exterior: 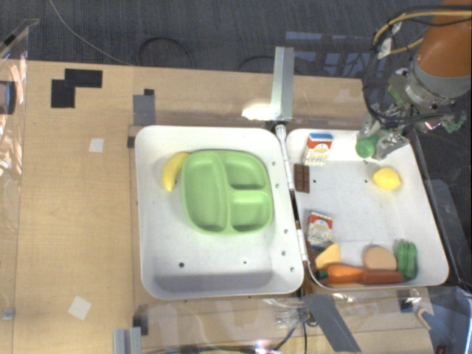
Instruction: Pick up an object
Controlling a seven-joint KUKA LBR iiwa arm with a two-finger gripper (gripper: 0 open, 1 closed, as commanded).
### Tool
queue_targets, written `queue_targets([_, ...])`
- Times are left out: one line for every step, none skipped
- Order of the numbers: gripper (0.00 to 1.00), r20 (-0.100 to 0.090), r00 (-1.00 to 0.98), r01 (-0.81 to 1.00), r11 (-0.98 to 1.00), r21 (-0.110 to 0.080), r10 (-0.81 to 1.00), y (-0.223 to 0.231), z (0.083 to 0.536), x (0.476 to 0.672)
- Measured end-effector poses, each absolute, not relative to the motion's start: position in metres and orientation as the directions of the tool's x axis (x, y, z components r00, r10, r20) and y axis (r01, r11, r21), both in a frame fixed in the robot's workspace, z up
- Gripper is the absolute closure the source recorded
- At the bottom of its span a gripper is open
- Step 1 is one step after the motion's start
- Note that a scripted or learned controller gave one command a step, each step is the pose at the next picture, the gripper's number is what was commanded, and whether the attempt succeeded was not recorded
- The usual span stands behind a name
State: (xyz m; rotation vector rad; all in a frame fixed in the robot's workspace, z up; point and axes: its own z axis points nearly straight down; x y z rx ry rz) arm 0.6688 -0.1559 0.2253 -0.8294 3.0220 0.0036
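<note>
I see the arm (442,50) entering from the right, orange band above the wrist, with the gripper (376,144) over the far right corner of the right bin (435,227). A small green object (364,147) sits at the gripper's tip, rounded and without a long axis I can read. It looks to be between the fingers, but they are too blurred for me to say how far apart they stand or whether they clamp it; I cannot tell.

Just beside and nearer the camera lies a lemon (387,178), long axis roughly left-right, apart from the gripper.

Along the right bin's left side: a small carton (318,149) at the far end, red and white with a blue top edge, print unreadable; a dark brown bar (301,177) against the dividing wall, long axis running far to near; a second carton (319,229) further toward the near side, label illegible.

The near edge holds a yellow wedge (329,255), a carrot (346,274) lying left-right, a tan round piece (379,257), a reddish sausage-like piece (382,276) and a green ridged item (405,259).

The left bin (155,264) holds a green divided plate (226,191), with a banana (174,169) touching its left rim, curving far to near.
</note>
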Motion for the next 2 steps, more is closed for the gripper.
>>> queue_targets([1.0,-0.013,-0.919,-0.394,0.919,-0.006,-0.394,-0.116,0.26,0.556])
queue_targets([1.0,-0.01,-0.826,-0.564,0.826,-0.007,-0.564,-0.174,0.278,0.645])
